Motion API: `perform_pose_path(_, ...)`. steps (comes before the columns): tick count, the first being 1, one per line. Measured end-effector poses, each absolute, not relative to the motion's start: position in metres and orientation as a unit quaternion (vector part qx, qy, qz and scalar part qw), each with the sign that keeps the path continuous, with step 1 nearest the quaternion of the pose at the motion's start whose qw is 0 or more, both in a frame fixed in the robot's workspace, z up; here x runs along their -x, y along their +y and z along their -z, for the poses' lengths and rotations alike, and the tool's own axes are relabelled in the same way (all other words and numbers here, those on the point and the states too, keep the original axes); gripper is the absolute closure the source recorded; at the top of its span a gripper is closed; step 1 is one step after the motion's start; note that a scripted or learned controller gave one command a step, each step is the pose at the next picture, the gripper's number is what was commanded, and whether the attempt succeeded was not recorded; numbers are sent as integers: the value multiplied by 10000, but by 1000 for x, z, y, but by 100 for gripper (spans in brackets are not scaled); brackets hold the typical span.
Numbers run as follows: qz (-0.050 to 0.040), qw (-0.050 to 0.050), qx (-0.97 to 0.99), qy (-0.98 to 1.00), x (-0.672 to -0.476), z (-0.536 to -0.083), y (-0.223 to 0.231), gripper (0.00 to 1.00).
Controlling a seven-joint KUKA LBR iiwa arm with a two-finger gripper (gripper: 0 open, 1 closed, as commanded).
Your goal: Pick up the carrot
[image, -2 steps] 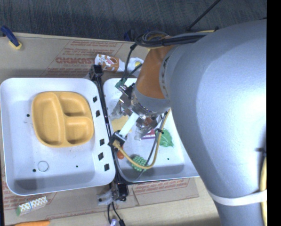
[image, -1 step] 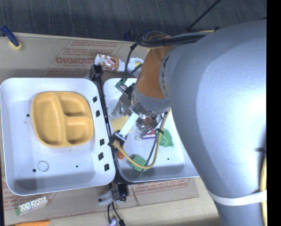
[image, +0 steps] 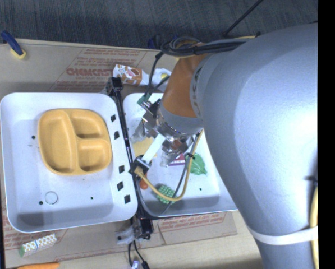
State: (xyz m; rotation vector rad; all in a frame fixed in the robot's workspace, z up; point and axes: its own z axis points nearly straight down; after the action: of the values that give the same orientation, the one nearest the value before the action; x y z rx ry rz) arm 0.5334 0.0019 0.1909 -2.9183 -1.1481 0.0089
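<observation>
The gripper (image: 168, 150) hangs low in the right bin (image: 210, 194), near the middle of it. A small orange bit (image: 143, 185) that looks like the carrot lies near the gripper, lower in the picture and toward the left bin (image: 21, 167). It sits close to the right bin's wall, and most of it is hard to see. It is apart from the gripper, not held by it. I cannot tell if the gripper is wide or narrow, because the wrist hides it.

The big grey arm (image: 257, 122) comes in from the picture's right and bends down over the right bin. Its orange band (image: 178, 91) sits just above the gripper. A green leafy thing (image: 197, 166) lies just beside the gripper on the arm's side. A green netted thing (image: 166, 193) lies below the gripper in the picture, close to the orange bit.
</observation>
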Motion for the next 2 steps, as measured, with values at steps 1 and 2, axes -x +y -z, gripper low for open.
perform_pose_path(1, -28, 28, 9306, -3661, -533, -191, 2, 0)
perform_pose_path(2, -28, 28, 9306, -3661, -533, -191, 2, 0)
